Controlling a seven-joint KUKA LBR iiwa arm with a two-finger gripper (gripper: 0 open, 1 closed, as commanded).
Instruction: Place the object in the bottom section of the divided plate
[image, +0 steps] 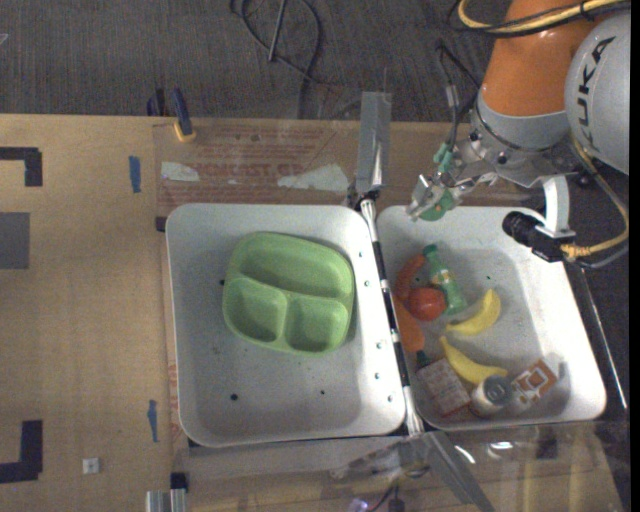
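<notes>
A light green divided plate (290, 292) lies in the left bin (200, 390). It has one long section at the far side and two smaller sections at the near side, and nothing lies in any of them. My gripper (434, 198) hangs high over the far left corner of the right bin (575, 330), open, with nothing between its fingers. Below and in front of it, the right bin holds a green bottle (444, 276), a red round fruit (427, 303) and two bananas (479, 312) (465, 362).
An orange piece (410, 275) lies against the right bin's left wall. A small carton (440, 388), a white container (492, 393) and an orange-and-white box (536, 378) crowd its near edge. A metal divider rail (372, 150) runs between the bins.
</notes>
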